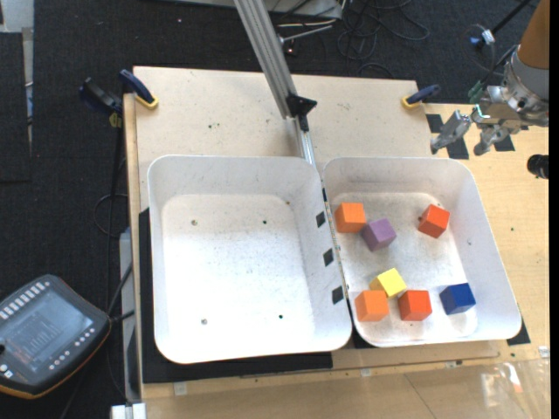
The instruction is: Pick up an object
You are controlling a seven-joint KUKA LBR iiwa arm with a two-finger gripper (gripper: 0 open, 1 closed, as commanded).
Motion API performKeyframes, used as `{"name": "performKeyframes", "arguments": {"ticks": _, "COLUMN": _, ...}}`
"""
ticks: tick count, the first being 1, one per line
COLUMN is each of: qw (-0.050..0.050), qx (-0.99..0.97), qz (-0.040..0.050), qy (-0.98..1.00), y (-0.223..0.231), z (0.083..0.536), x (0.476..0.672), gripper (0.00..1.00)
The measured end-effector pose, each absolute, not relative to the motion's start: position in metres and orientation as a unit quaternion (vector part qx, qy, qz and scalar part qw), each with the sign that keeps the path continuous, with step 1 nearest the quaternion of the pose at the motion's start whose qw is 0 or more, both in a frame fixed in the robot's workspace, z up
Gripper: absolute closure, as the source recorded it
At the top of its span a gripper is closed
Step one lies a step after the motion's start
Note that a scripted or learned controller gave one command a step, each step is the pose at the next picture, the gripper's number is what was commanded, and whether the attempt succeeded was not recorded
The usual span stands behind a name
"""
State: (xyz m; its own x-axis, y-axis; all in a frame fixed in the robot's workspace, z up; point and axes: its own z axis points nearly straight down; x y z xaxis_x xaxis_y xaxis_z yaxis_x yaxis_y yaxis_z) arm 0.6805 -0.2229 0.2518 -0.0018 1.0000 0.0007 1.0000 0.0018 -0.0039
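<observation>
Camera view: jaws [474,133] spread apart, gripping nothing, above the desk's [367,120] far right corner, blocks [379,233] in the right bin [489,260]

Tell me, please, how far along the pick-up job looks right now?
Nothing looks done yet: all seven blocks, including the purple block and blue block, lie in the right bin. The gripper hangs open outside the bin's far corner, holding nothing. Approach, grasp and lift remain.

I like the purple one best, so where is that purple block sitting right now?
The purple block lies in the right-hand bin, toward its far end, just beside an orange block and left of a red-orange block.
</observation>
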Motion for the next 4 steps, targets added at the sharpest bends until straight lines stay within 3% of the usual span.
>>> {"name": "performKeyframes", "arguments": {"ticks": 1, "qw": 0.0, "qx": -0.706, "qz": 0.0008, "qy": -0.708, "y": -0.222, "z": 0.254, "x": 0.681, "gripper": 0.0}}
{"name": "performKeyframes", "arguments": {"ticks": 4, "qw": 0.001, "qx": -0.706, "qz": 0.0013, "qy": -0.708, "y": -0.211, "z": 0.092, "x": 0.668, "gripper": 0.0}}
